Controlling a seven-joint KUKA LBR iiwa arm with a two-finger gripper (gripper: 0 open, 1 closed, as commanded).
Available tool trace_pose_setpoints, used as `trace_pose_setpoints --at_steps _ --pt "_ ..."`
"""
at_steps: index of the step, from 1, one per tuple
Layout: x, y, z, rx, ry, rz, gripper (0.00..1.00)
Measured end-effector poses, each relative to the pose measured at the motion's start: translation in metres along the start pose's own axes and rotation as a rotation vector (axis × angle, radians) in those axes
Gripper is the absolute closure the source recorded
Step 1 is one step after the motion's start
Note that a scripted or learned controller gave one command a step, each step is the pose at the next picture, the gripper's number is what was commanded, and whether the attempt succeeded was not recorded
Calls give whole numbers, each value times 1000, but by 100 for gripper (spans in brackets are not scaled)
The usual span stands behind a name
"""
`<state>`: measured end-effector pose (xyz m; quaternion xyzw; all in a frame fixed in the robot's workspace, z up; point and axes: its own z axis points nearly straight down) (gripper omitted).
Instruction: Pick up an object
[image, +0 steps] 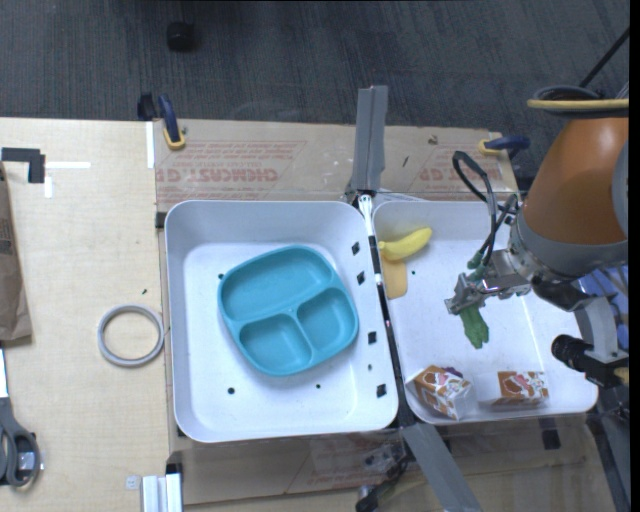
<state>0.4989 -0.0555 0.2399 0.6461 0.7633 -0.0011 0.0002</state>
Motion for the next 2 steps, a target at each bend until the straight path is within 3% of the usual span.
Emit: trace_pose_setpoints --at_steps 1,2 --pt "-48 -18 27 1 1 -192 100" --pt "-63 69 -13 1 0 38 100"
